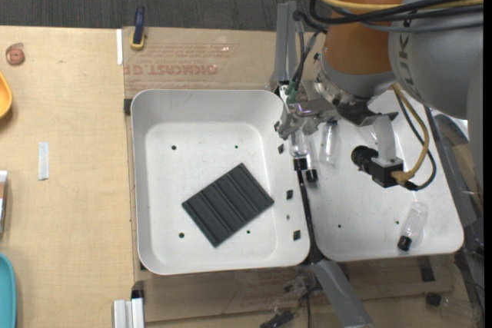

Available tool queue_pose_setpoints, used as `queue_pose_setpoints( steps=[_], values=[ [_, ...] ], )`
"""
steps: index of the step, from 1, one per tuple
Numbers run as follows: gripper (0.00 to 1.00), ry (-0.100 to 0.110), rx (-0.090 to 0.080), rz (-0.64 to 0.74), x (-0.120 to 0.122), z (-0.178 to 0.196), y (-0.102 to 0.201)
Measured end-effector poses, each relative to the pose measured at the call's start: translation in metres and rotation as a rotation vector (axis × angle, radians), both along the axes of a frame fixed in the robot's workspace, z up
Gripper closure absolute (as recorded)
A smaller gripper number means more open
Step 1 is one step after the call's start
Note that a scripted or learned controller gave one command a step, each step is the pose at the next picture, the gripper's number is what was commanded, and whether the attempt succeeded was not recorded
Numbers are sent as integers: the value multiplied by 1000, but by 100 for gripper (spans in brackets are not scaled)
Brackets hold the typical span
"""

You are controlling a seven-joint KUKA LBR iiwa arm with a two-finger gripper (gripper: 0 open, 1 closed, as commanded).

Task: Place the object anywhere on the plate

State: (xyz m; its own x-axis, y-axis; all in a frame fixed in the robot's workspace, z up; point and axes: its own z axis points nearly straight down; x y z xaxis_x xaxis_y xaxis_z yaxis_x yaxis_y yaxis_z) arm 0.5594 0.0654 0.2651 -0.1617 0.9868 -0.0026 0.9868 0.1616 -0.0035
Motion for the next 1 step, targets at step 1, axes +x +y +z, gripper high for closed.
queue_pose_setpoints(
  steps=[1],
  values=[
    [100, 1, 2, 218, -53, -42, -17]
  ],
)
